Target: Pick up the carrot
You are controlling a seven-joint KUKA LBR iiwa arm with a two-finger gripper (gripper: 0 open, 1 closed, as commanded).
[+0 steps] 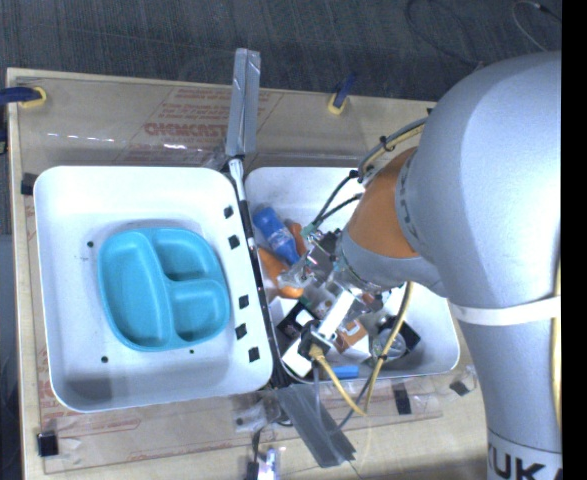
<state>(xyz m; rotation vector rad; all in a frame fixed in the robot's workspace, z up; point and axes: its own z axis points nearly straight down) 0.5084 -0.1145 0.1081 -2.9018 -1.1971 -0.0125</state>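
Note:
The carrot (273,268) is an orange piece lying in the right bin (283,183), close to the bin's left wall. My gripper (311,266) is down in that bin, right beside the carrot and just to its right. The wrist and arm cover much of the gripper, and I cannot see whether anything sits in it. A second orange bit (293,236) shows just above the gripper, next to a blue object.
A blue bottle-like object (269,228) lies behind the carrot. A small blue item (343,371) and an orange scrap (350,336) lie near the right bin's front wall. The left bin (63,268) holds a blue divided tray (163,288). The arm hides the right bin's right half.

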